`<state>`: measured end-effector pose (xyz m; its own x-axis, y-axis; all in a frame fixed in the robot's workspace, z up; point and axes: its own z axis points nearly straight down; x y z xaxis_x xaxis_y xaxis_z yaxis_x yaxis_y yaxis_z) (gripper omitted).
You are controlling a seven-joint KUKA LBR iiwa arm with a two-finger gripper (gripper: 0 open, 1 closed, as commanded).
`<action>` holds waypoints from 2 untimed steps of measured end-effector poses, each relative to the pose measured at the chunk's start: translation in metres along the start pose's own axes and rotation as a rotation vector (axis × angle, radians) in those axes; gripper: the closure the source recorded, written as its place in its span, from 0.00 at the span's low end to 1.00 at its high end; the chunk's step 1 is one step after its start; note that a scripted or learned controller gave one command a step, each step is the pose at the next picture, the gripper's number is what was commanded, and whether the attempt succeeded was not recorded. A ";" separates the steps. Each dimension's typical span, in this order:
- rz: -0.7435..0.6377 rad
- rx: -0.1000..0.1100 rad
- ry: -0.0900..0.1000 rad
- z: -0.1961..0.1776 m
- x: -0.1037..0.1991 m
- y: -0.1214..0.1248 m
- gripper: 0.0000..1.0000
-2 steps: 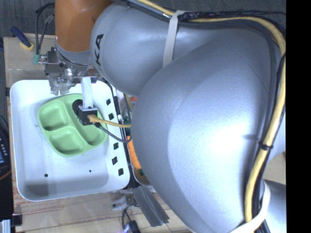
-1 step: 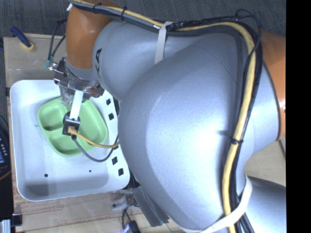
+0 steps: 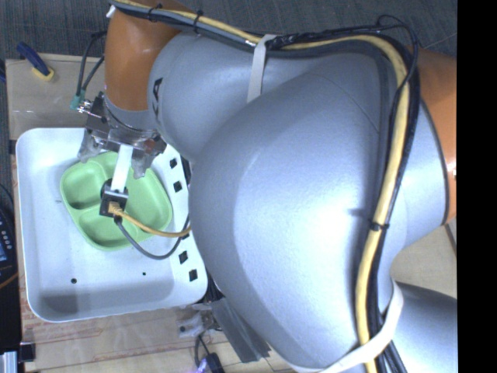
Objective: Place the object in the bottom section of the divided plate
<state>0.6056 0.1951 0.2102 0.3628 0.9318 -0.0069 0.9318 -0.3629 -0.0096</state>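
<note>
Hanging over the green plate (image 3: 151, 202), which is set in the white bin (image 3: 54, 278) toward its upper end, the tool (image 3: 124, 155) is seen below the grey arm (image 3: 311, 193) (whether wide or narrow cannot be told).

Fixed overhead camera, slanted downward, arm (image 3: 311, 200) near the lens at right, white bin (image 3: 43, 286) left

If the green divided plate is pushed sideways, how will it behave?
The green plate looks like rigid moulded plastic, so probably stiff and light. Lying flat on the smooth white bin floor, it would likely slide, not tip.
</note>
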 end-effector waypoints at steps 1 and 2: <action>-0.003 0.001 -0.002 0.057 0.016 0.023 0.00; -0.003 0.000 0.000 0.055 0.017 0.023 0.00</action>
<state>0.6328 0.2018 0.1545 0.3603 0.9328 -0.0068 0.9328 -0.3604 -0.0093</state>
